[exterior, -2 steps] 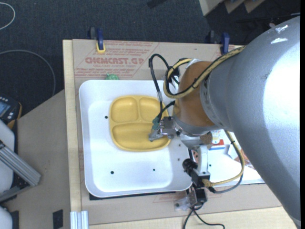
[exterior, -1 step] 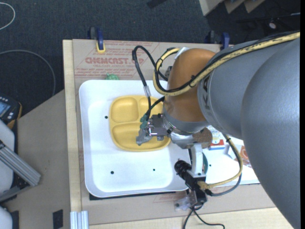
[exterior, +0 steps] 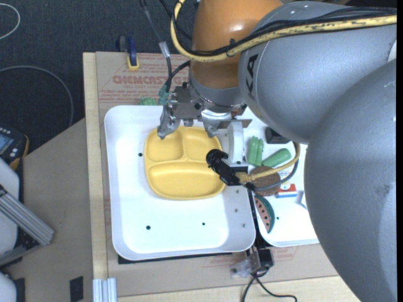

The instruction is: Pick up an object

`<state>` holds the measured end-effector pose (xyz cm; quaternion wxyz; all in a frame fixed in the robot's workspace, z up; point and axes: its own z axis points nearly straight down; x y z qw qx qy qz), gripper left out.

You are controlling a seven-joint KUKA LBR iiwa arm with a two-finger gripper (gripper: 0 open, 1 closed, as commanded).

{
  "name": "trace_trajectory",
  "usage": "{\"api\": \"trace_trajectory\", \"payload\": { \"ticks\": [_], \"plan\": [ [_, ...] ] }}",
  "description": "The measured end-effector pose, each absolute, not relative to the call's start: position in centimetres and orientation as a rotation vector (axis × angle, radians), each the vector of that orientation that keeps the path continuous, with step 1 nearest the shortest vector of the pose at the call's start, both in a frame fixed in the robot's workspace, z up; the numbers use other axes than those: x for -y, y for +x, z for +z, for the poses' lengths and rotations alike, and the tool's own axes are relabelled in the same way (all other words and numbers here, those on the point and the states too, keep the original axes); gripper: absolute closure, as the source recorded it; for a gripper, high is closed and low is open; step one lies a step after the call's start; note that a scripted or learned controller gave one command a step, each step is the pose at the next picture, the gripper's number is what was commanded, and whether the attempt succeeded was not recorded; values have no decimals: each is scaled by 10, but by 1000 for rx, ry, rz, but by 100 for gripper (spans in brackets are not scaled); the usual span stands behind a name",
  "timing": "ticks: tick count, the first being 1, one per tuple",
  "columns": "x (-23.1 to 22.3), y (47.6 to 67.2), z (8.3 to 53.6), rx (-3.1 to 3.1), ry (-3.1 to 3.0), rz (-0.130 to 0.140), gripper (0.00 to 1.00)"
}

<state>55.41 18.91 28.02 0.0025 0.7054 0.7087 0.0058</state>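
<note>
A yellow divided plate (exterior: pixel 182 168) lies in the left white bin (exterior: pixel 170 231), toward its far right part. My gripper (exterior: pixel 189 128) hangs over the plate's far edge and stands open. One fingertip (exterior: pixel 166 128) touches the plate's far-left rim and the other fingertip (exterior: pixel 211 128) is over its far-right compartment. Nothing shows between them.
The right bin (exterior: pixel 289 234) holds two green pieces (exterior: pixel 255 150) (exterior: pixel 278 157), a brown object (exterior: pixel 265 180) at the bins' divide and a watermelon slice (exterior: pixel 267 211). A small green item (exterior: pixel 148 100) lies behind the left bin. The arm covers much of the right bin.
</note>
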Motion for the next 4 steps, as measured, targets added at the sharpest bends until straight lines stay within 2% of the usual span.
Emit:
{"api": "trace_trajectory", "payload": {
  "ticks": [1,2,3,4],
  "plan": [
    [-227,606,223,-2226,2217,-1,100],
    [-225,537,278,-2227,2220,1,100],
    [-226,478,349,-2226,2216,13,100],
    [-224,480,503,-2219,2215,29,100]
  ]
}}
